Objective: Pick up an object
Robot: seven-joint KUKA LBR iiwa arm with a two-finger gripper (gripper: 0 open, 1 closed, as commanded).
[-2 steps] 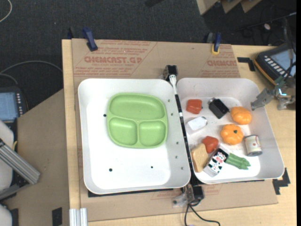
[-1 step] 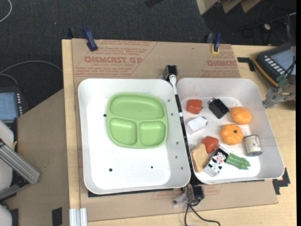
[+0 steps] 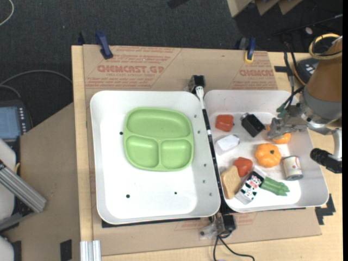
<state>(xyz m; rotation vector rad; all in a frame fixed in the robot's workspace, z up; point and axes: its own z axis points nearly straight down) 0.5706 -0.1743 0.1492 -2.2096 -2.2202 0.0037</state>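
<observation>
Likely target: small orange piece (image 3: pixel 283 138) at the right bin's (image 3: pixel 228 98) far-right side, just beyond the orange pumpkin (image 3: pixel 268 155) and touching or nearly touching it. Gripper (image 3: pixel 280 127) sits right over that piece, low in the bin. Can't tell from this angle whether it's released or clenched, and nothing is visibly held, so I'm not calling a grasp

Step, my read: descent/approach onto the target, grasp not confirmed. Task not done, every item is down in the bin

Close neighbours: black block (image 3: pixel 252 124) just to camera-left of the gripper, silver can (image 3: pixel 292 167) near the pumpkin on the side nearer the camera. Further off: red block (image 3: pixel 224 123), white piece (image 3: pixel 227 143), red pepper-like item (image 3: pixel 243 165), toast slice (image 3: pixel 231 181), cow-print carton (image 3: pixel 249 188), green vegetable (image 3: pixel 274 186)

Left bin (image 3: pixel 103 162) holds only the green divided plate (image 3: pixel 159 138), well apart from the action

Next move calls for: a close centred on the orange piece, then a straight lift. Tight spot — pumpkin and black block crowd it, so an off-centre close could nudge them or pinch nothing. Confirm something actually sits in the grip before lifting clear of the bin wall
</observation>
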